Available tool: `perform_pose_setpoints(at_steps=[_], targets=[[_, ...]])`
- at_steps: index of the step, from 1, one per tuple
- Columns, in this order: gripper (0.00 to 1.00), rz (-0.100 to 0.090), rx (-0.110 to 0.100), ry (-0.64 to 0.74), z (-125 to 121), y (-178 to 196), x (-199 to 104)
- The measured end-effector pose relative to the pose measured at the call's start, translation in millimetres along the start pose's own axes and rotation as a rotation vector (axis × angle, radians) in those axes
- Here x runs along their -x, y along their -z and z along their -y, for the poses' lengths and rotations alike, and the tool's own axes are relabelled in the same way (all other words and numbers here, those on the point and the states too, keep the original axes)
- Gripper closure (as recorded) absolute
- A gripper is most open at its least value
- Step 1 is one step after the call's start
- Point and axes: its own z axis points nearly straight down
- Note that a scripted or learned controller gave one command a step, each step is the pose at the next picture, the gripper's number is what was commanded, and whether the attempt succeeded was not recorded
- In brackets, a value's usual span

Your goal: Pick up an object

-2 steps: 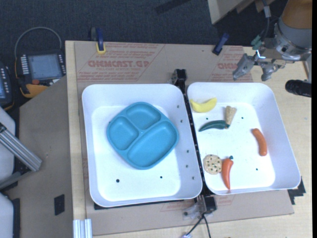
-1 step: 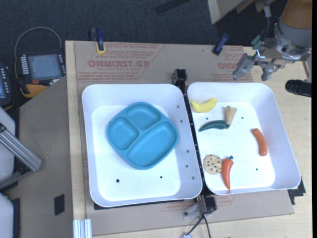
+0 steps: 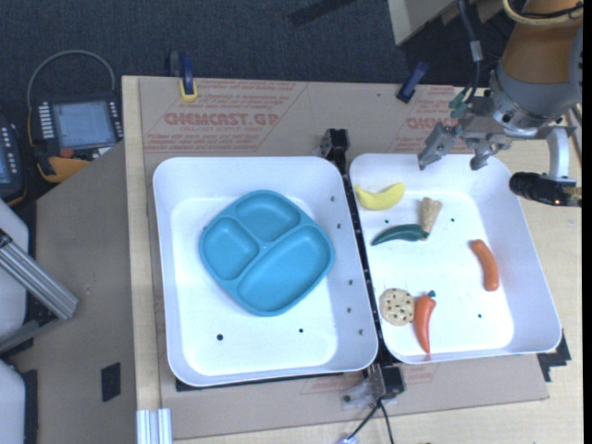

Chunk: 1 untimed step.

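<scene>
Nearest the camera in the right bin (image 3: 532, 336) lie a carrot (image 3: 423, 319) and, just beside it, a round cookie (image 3: 396, 306). A little farther back and off to one side rests a sausage (image 3: 485, 264), well apart from the others. Beyond those come a green pepper (image 3: 400, 234), touching or nearly touching a pale, cone-like piece (image 3: 429, 214), and then a banana (image 3: 380, 195) near the bin's far corner. The left bin (image 3: 185, 340) carries a blue divided plate (image 3: 265, 251). Farthest back, my hand (image 3: 454, 158) hangs over the far edge of the right bin, fingers spread apart with nothing between them. So, as I judge it, the job is barely begun: nothing is lifted, every piece lies on the bin floor, and I have yet to settle on one, come down over it and close. The banana and the pale piece lie closest to me.
</scene>
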Motion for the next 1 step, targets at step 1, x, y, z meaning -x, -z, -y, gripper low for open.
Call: perform_pose_setpoints(at_steps=[1], targets=[[0.00,0.000,-0.004,0.002,-9.4,-50.9,-1.1]])
